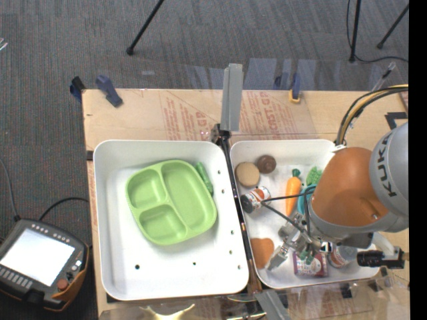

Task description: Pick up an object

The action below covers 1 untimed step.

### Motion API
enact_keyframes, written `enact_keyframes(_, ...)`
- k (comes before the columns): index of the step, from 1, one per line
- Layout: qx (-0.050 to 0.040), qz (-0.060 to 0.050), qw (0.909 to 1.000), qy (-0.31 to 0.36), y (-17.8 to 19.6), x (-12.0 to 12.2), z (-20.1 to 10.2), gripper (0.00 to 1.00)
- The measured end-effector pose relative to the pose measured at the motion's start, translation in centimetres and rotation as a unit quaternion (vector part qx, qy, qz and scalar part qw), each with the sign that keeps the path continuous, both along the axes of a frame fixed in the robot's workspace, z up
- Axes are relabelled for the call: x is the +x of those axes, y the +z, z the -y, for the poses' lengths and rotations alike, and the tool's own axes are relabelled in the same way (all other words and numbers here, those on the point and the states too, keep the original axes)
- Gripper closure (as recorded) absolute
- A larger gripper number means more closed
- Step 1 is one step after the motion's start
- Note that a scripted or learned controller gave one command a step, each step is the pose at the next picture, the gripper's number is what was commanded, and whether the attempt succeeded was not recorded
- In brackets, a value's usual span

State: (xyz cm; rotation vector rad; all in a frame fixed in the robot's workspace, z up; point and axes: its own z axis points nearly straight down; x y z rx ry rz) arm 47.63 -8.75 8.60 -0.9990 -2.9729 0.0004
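My gripper (291, 255) hangs low over the front of the right bin (280, 145), below the orange wrist band. Its fingers stand apart, open, with nothing visibly between them. One fingertip (275, 263) is next to an orange rounded object (261, 251). A purple-and-white packet (311, 266) lies just to the right of the gripper. Farther back in this bin are a carrot (292, 191), a tan bun-like round (247, 174), a small brown round (267, 163), a small can (256, 196) and a green item (313, 175). The arm hides the bin's right side.
The left bin (113, 245) holds a green divided plate (172, 201) with a green utensil (205, 177) at its right rim. A grey post (232, 105) rises behind the divider between the bins. A teach pendant (40, 262) sits on the floor at the lower left.
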Motion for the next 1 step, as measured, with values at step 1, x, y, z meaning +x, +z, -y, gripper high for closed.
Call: enact_keyframes(1, -0.0005, 0.002, 0.9989, -0.048, 0.12, 6.09, 0.69, 0.00)
